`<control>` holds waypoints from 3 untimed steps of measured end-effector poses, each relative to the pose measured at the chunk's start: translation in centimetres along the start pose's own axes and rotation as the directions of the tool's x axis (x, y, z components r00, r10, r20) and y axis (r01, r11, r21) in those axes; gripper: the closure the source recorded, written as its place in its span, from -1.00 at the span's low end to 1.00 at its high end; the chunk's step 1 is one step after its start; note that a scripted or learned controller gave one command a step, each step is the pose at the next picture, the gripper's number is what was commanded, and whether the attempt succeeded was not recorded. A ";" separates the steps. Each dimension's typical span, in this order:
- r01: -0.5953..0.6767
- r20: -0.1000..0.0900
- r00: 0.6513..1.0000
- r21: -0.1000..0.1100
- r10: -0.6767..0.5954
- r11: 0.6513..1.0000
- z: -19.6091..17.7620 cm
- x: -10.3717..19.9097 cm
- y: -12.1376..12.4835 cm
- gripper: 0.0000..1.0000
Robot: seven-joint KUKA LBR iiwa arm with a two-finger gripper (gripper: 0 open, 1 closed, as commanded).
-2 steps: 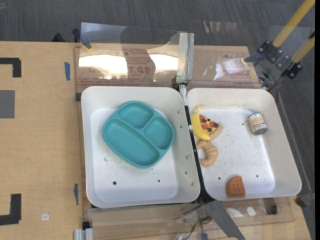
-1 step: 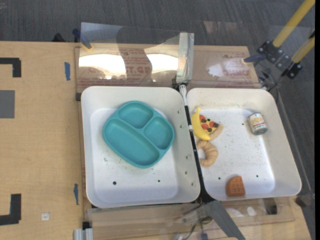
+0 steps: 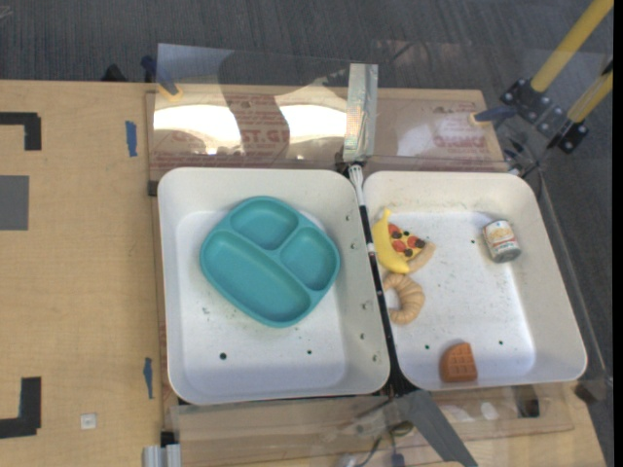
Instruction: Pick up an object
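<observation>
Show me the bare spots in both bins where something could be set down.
Right bin: open floor mid-bin, between the can, the waffle and the croissant. Its left edge is crowded, with the pizza slice and banana. Left bin: the teal divided plate takes the middle; a bare strip runs along the near edge.

Both bins white: left bin (image 3: 185, 290), right bin (image 3: 545, 290), each speckled with small dark specks. Divided plate (image 3: 270, 261) solid teal. Toy banana (image 3: 387, 249) yellow; pizza slice (image 3: 413, 246) yellow-orange with red and dark spots. Croissant (image 3: 409, 298) tan. Waffle (image 3: 458, 362) orange-brown, grid pattern. Small can (image 3: 501, 240) silver with pale label. Bench (image 3: 68, 290) light tan, black corner marks, blue tape bits.
</observation>
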State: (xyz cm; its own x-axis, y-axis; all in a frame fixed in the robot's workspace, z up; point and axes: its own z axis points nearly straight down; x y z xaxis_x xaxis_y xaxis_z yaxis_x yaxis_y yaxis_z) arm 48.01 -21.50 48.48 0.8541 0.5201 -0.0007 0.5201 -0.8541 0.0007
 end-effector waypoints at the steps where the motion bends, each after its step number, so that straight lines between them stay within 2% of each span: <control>1: -0.335 0.001 0.942 0.001 0.335 0.942 0.1 -0.1 0.9 1.00; 2: 0.118 0.001 0.993 0.004 -0.118 0.993 0.0 -0.5 0.7 1.00; 3: 0.589 -0.001 0.808 0.003 -0.589 0.808 0.0 0.6 -1.0 1.00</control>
State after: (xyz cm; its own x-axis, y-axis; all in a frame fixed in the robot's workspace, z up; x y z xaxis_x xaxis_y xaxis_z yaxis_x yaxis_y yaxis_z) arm 48.00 -20.33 48.51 0.3844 0.9232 -0.0005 0.9232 -0.3844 -0.0029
